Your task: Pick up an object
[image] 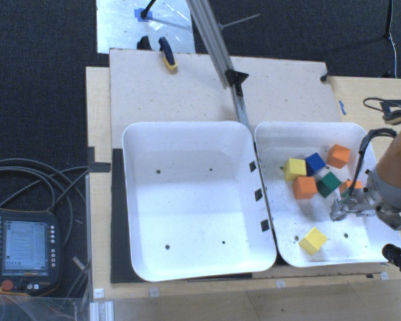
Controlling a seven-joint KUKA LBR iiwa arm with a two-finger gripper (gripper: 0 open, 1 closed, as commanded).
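Claw (341, 211) low in right bin (281, 146), beside green cube (330, 182) and orange cube (305, 187), finger spread impossible to tell; nothing visibly grasped, pick not yet done.

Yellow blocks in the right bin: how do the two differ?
The upper yellow block sits in the cluster, touching the blue block and an orange block. The lower yellow block lies alone near the bin's front wall, turned at a different angle. Both look like similar-sized cubes.
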